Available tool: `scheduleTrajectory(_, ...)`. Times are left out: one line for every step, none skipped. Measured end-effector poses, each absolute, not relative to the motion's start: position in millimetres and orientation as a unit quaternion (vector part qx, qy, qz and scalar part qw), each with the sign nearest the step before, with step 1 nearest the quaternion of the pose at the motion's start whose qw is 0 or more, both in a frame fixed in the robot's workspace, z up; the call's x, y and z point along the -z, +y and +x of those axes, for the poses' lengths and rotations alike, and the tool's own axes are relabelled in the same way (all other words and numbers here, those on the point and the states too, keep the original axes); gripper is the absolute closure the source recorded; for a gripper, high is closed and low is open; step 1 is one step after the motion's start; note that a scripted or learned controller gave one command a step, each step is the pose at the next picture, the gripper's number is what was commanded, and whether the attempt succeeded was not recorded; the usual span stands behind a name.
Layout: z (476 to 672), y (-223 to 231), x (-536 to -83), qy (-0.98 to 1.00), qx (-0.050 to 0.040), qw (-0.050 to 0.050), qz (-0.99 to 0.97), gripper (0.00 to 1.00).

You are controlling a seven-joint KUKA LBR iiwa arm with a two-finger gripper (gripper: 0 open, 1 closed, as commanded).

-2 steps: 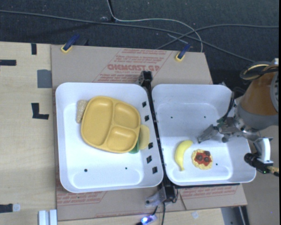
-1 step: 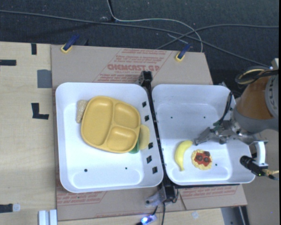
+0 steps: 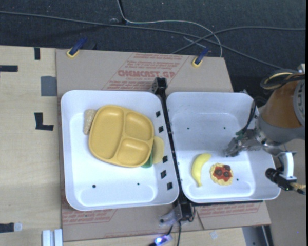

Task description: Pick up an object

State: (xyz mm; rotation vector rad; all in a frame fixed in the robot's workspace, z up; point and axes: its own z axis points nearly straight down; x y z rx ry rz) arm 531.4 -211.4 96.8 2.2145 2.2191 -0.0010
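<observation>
A yellow banana (image 3: 199,168) lies near the front of the right bin (image 3: 205,117). Just right of it sits a small round toy pastry (image 3: 222,173) with red and dark topping. My gripper (image 3: 235,147) hangs low over the right side of that bin, a little above and right of the pastry, apart from both items. In the left bin (image 3: 113,188) a yellow divided plate (image 3: 121,136) lies tilted over a tan piece (image 3: 88,121) at its left and a yellow-green item (image 3: 155,151) at its right edge.
A black divider (image 3: 168,147) with clips runs between the two bins. The bins rest on cardboard (image 3: 143,70) held by yellow-blue clamps at the back. Cables cross the dark floor behind. The arm's orange band (image 3: 283,106) looms at the right edge.
</observation>
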Motion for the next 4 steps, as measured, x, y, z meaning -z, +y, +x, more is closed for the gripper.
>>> scheduleTrajectory(529.7, -216, -140, 0.707, -0.0005, 0.001, 0.707, 1.00)
scheduleTrajectory(537.6, -208, -188, 0.708, -0.0008, 0.001, 0.706, 1.00)
scheduleTrajectory(538.6, -208, -241, 0.708, -0.0007, 0.002, 0.706, 1.00)
scheduleTrajectory(530.5, -157, -247, 0.709, -0.0003, -0.001, 0.705, 1.00)
